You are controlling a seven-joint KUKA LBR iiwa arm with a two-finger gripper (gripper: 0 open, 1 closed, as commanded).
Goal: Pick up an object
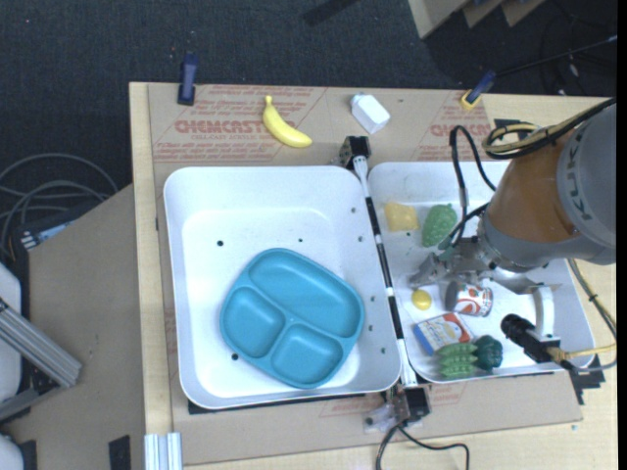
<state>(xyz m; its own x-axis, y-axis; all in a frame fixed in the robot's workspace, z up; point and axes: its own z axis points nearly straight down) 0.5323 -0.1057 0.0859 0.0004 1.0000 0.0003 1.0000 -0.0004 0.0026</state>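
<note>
Where the worktop (323, 106) is bare, red print reads CHEMCAST, repeated; the smaller lines under it are unreadable. Two white bins, left bin (201, 204) and right bin (416, 177), meet along a shared edge. One arm (534, 204) comes in from the right and covers the right part of the right bin. One blue plate (291, 316) with three compartments lies in the left bin. The end effector (446, 270) sits low near the middle of the right bin; can't tell if it is apart or together.

Six loose objects in the right bin:
- blue-white packet (441, 331), print too small to read
- green toy (468, 357) at the near edge
- green lump (439, 223) beside the yellow block (400, 215) toward the back left
- red-white can (473, 302), label unreadable, just beside the end effector
- yellow ball (421, 300) near the left wall

On the worktop behind the bins: one banana (284, 125), one white block (370, 114).
</note>
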